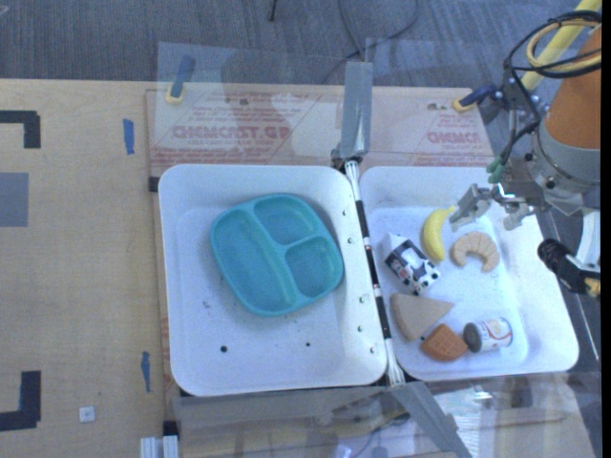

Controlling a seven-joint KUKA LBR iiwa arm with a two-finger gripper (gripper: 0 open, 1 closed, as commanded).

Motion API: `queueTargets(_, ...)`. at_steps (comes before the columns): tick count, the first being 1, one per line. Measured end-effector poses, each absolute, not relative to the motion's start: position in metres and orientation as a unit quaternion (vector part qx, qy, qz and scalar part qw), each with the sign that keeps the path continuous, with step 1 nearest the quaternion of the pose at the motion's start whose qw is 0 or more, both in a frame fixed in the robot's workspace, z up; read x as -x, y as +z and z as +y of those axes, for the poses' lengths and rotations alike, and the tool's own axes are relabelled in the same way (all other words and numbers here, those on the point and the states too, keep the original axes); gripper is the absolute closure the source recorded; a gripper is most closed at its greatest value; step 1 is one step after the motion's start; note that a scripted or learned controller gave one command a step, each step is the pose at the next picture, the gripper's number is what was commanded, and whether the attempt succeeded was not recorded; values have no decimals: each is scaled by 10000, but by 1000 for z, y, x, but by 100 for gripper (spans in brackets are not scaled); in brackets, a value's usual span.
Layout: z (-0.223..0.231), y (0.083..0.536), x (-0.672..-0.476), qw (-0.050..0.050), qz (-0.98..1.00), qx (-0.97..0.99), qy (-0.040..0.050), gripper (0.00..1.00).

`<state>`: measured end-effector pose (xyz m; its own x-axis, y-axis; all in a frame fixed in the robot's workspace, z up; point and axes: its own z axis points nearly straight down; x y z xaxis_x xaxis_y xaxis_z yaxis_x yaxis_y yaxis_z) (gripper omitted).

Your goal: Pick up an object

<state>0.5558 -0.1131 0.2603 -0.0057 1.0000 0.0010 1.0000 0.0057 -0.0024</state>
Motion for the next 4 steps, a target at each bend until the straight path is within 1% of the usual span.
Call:
queueTargets(1,-116,120,-574,-98,-7571,6531,-97,0)
queueTargets(2,-108,110,-579,-137,-7263,6871,-130,0)
queueTargets(3,-111,109,-600,-142,-7009,7130,-142,0)
queueTargets(4,-102,109,-596,-184,-6565,7540,-134,0)
